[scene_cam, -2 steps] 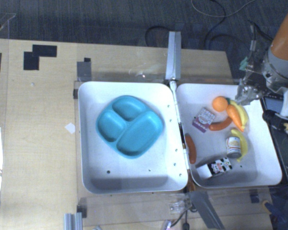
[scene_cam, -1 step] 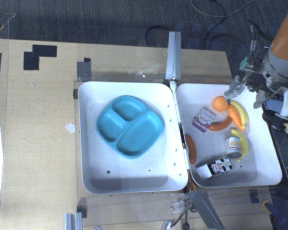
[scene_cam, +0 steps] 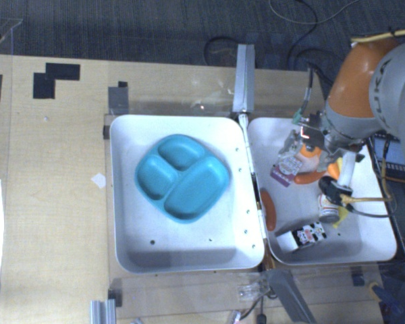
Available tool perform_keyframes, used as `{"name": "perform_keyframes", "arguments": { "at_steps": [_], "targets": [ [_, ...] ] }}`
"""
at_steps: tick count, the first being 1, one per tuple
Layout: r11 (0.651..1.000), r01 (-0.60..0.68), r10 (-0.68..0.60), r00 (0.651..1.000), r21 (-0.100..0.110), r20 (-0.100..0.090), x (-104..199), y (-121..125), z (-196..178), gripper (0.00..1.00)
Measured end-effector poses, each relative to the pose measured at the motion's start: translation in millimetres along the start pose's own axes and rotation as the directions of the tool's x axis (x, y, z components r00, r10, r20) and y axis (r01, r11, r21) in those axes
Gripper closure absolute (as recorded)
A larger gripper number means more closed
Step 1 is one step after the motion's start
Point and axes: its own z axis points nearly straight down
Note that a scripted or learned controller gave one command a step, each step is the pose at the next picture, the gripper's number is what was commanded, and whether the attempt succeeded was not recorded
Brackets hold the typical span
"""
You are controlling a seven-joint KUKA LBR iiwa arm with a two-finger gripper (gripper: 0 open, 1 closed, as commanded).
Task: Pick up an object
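Camera view: slanted look down on two white bins.
Left bin (scene_cam: 121, 201): holds a blue divided plate (scene_cam: 181, 176).
Right bin (scene_cam: 378, 245): holds small mixed objects (scene_cam: 304, 171), beside the left bin.
Arm (scene_cam: 371, 86): over the right bin's far part.
Gripper (scene_cam: 310, 137): low above the objects; its state cannot be told.

Arm in from the right, orange band (scene_cam: 354, 79) up high, gripper (scene_cam: 312, 139) low over the right bin (scene_cam: 364, 248) — right above a clear packet (scene_cam: 288, 162) and an orange piece (scene_cam: 308, 177). A sausage (scene_cam: 268, 208) lies along the bin's left wall, a small printed can (scene_cam: 305, 235) near the front. In the left bin (scene_cam: 128, 241) — a blue divided plate (scene_cam: 182, 176), sitting centre.
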Motion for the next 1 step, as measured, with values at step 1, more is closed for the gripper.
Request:
{"name": "perform_keyframes", "arguments": {
  "at_steps": [1],
  "targets": [
    [1.000, -0.001, 0.001, 1.000, -0.001, 0.000, -0.1, 0.2, -0.6, 0.00]
  ]
}}
